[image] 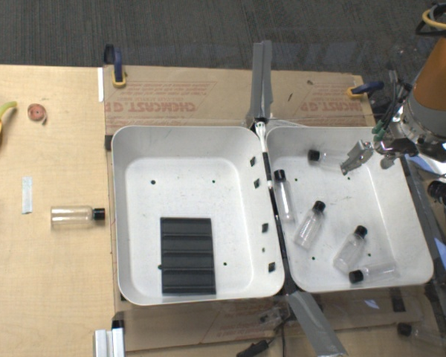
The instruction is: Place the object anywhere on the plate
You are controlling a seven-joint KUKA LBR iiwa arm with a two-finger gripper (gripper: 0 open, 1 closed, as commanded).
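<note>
I am hovering my pincer, grip state indiscernible, over the right bin; the nearest bottle is lying apart, so I am needing a centred descent.

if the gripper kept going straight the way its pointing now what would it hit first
The gripper slants down and left over the right bin. Going straight on, it would probably meet the bin's bare white floor first, just short of the small clear bottle with a black cap. Depth is hard to judge from one view.

Grey arm w/ orange band, silver metal tool — thin fingers, green cable nr wrist
</note>
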